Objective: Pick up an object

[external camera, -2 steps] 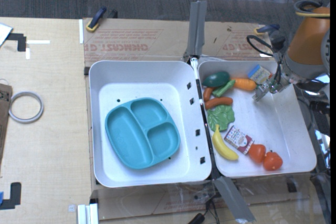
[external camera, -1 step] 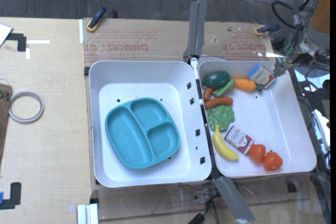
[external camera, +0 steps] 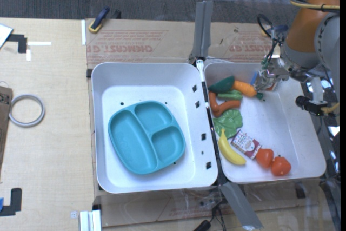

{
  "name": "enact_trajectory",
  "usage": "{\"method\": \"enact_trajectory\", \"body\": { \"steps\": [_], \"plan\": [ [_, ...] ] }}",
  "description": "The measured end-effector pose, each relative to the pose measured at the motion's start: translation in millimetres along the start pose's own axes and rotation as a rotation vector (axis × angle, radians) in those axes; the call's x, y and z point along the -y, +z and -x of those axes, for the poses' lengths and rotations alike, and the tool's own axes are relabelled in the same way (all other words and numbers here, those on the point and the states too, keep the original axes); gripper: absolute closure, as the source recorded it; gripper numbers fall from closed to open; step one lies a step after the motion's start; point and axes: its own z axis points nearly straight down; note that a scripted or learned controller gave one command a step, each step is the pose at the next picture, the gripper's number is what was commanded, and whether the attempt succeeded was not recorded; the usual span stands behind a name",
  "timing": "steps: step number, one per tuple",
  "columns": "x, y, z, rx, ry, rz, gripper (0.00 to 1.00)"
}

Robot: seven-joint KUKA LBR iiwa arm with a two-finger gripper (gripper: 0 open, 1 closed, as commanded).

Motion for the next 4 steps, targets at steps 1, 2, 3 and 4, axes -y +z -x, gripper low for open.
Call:
{"method": "enact_trajectory", "body": {
  "steps": [1, 2, 3, 4],
  "plan": [
    [-4, -118, -33, -0.002, -0.013, -0.003, 1.0],
    [-10, -124, -109, -0.003, 0.089, -0.006, 1.0],
    [-10, -124, -108, -0.002, 0.089, -0.006, 0.0],
    [-2, -54, -35, -0.002, 0.096, -0.007, 0.0]
  ]
}}
